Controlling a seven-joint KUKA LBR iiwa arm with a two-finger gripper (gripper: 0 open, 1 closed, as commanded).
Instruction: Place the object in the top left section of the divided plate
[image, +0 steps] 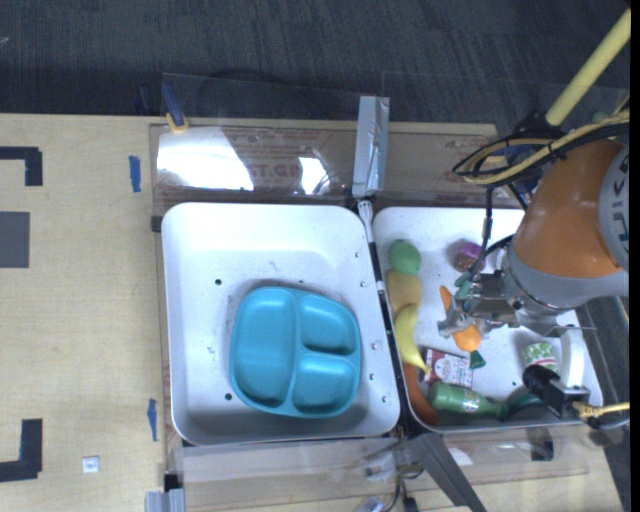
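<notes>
Blue plastic marked the landmark for this inspection: the divided blue plastic plate (296, 350) lay flat in the shallow white left bin (190, 260), near the middle of its floor, with one long compartment on its left side and two smaller ones on its right. All three compartments were bare. The plate appeared to have been set level and clear of the bin walls so that a drop from above could reach any section; the target section, top left, had received nothing yet.

To the right of the plate, past the bin wall, stood the shallow white right bin (430, 225), holding the loose stock. Nearest the plate were a round green toy fruit (405, 257), a yellow banana-shaped toy (404, 325) below it, and a green plastic bottle (462, 401) lying on its side lower down. Further right a small orange carrot-like piece (467, 338) lay just under the arm's tool.

The gripper (470, 312) was over that bin, well apart from the plate, and looked to be at or just above the clutter, which suggested a pick in hand rather than a placement. Which item was the task's object could not be settled; the orange piece was the likeliest candidate, judged only by its nearness.

The claw's opening could not be told: its fingers merged with dark cabling and the toys beneath. The grey and orange arm (570, 225) hid the bin's right part, and a small white cup-like item (540, 353) was partly covered.
</notes>
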